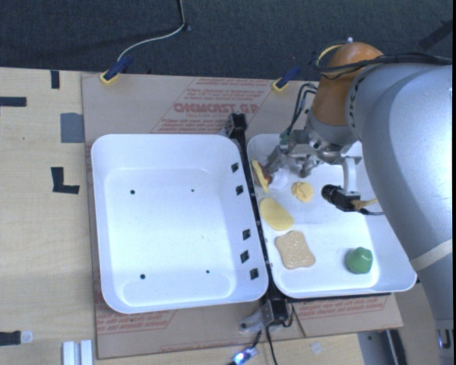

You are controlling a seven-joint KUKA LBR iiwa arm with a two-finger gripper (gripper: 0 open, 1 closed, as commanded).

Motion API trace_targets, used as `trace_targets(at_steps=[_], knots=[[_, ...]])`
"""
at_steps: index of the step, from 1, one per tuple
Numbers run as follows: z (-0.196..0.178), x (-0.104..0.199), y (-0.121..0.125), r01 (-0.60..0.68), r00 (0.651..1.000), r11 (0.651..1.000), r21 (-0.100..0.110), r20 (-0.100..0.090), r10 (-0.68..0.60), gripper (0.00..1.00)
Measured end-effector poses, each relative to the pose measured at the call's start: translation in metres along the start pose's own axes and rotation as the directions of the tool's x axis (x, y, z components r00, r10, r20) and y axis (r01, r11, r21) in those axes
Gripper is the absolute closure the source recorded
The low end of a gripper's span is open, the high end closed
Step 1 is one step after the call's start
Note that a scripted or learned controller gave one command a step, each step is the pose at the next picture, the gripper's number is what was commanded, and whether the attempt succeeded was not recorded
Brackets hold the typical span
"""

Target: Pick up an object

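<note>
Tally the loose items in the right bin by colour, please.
Yellow: 3 (large oval piece, small piece, piece at the bin's left wall)
Tan: 1 (toast slice)
Green: 1 (round object)
Total: 5

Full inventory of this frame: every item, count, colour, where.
bins: 2, white, side by side on the cardboard sheet; left bin, right bin
yellow oval piece: 1, pale yellow, right bin, by the divider
small yellow piece: 1, yellow, right bin, just below the gripper
toast-like slice: 1, tan, right bin, near the front
green round object: 1, green, right bin, front right
yellow-red item: 1, right bin, at the divider, partly hidden
cardboard sheet: 1, brown, under both bins
arm: 1, grey with orange band, from the right
gripper: 1, low over the right bin's back left
</note>
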State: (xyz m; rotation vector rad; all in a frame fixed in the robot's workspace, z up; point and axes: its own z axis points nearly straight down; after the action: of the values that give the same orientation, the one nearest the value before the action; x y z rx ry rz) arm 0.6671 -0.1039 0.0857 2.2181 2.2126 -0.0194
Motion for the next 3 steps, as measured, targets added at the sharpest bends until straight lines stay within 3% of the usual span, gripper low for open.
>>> trace_targets(at_steps=[1,2,3], knots=[[-0.024,-0.020,-0.057,-0.001,1.000,1.000,0.002,-0.013,0.001,0.00],[0.002,-0.009,-0.012,0.005,1.000,1.000,-0.003,-0.012,-0.005,0.00],[0.000,0.005,-0.057,-0.001,1.000,1.000,-0.008,-0.006,0.001,0.00]])
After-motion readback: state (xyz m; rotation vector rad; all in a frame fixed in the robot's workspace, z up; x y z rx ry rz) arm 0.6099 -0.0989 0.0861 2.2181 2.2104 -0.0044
